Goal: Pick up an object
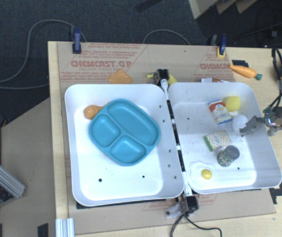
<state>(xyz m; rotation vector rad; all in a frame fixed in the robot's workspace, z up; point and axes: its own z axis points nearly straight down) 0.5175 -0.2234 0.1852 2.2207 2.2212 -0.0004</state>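
The right bin [259, 174] holds several small objects. A yellow ball [233, 102] lies at its back, touching a small red and white carton [220, 113]. A white lump [239, 122] and a grey piece [252, 126] sit near the right wall. A green patterned block [217, 140] lies mid-bin, with a round grey can [227, 156] just in front of it. A fried-egg toy [205, 173] rests at the front left. In the left bin [81, 181] a blue divided plate [124, 131] partly covers an orange object [91, 111].
On the bench behind the bins lie an orange lump [119, 77], a yellow and black item [161, 76] and a toy carrot [243, 71]. Cables and a metal fitting [278, 118] hang at the right bin's right rim. Two blue clamps [76, 39] hold the board's back edge.
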